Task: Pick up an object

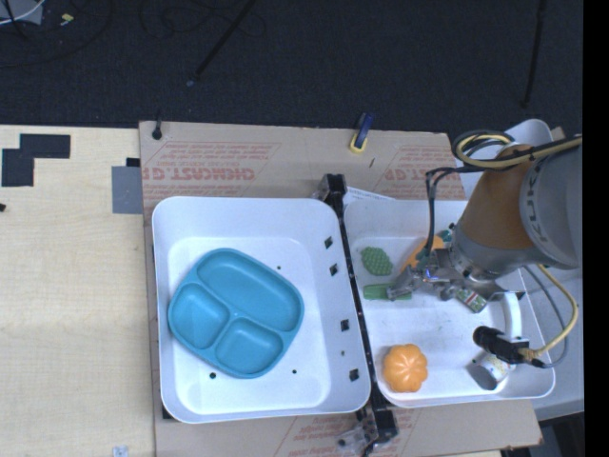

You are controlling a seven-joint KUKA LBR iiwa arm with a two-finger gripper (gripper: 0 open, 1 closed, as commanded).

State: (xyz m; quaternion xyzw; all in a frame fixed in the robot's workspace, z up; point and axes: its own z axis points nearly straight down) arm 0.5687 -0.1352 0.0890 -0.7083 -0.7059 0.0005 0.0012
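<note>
1 overhead camera looks down, seemingly slanted, on 2 bins (190, 227).

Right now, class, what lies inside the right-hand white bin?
In the right bin: an orange pumpkin-like toy, a green bumpy piece and a flat green piece beside the gripper. The arm covers part of the bin, so anything beneath it is hidden.

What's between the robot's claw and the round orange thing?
Nothing: in the camera view, only bare floor of the right shallow white bin lies between the gripper and the round orange pumpkin-shaped toy.
</note>
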